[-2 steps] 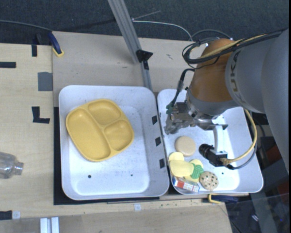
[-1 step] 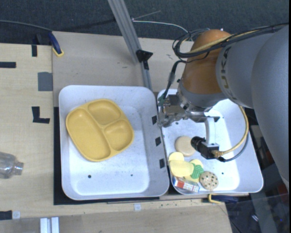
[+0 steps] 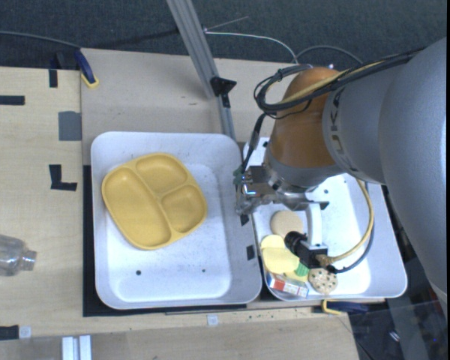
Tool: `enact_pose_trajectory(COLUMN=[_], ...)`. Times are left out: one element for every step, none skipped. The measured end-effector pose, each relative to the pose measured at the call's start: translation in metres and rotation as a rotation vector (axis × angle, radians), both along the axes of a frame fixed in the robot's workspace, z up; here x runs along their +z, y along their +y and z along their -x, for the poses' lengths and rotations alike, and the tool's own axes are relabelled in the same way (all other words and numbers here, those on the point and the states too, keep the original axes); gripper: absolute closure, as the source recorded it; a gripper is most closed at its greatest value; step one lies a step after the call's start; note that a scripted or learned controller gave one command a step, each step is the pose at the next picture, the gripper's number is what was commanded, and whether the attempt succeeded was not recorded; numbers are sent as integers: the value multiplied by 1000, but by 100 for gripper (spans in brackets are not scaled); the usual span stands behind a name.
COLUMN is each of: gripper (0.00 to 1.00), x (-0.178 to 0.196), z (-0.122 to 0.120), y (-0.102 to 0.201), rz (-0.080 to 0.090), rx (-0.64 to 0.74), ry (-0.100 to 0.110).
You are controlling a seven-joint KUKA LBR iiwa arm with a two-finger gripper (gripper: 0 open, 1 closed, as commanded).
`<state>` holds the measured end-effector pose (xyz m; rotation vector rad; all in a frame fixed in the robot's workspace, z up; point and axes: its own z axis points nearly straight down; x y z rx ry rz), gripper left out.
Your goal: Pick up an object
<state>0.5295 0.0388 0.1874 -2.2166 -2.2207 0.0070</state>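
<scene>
Camera view: yellow divided plate [image 3: 154,199] lies in the left bin [image 3: 165,276], well left of the fingers [image 3: 245,192]; finger spacing cannot be determined. Likely target: pale round disc [image 3: 286,222] in the right bin [image 3: 382,272], just right of the fingers and nearer the front edge. Judged light, stiff and smooth; grip across opposite edges, clear of the adjacent yellow piece [image 3: 277,257].

One high camera looks slantwise down on the bench [image 3: 22,137].

Arm [image 3: 375,111] above bin [image 3: 388,277] w/ small objs [image 3: 279,255].
</scene>
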Motion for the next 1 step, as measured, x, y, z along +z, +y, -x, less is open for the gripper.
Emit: enact_pose_trajectory(gripper=[0], x=[1], z=[-1], y=[-1], rz=[-1], rx=[0], ry=[-3])
